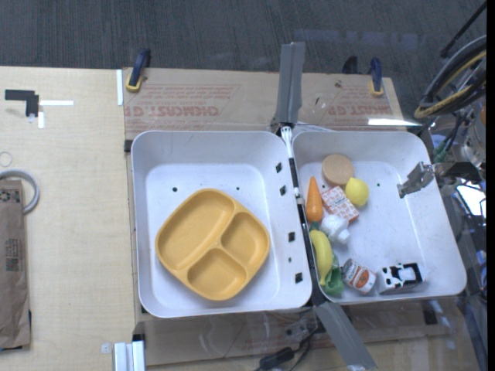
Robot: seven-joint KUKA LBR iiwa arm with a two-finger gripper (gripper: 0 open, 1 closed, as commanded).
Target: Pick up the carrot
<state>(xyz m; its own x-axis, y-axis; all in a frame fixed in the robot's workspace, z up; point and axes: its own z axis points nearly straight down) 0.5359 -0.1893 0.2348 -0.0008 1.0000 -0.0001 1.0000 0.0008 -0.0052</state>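
Pale wood worktop [69,207] carries two shallow white bins side by side, with dark carpet beyond. At the right rim of the right bin [418,234] sits the tool [418,179], a small grey shape over the bin's upper right corner; whether its fingers are apart or together cannot be told from this angle. Nothing is seen between them. Well apart from it, the carrot [313,199] lies against the bin's left wall, upright in the view, beside a small red-and-white carton [339,203]. A lemon [356,192] and a tan round disc [337,168] lie just above, a banana [321,253] below. In the left bin [155,161] rests a yellow divided plate [213,243].
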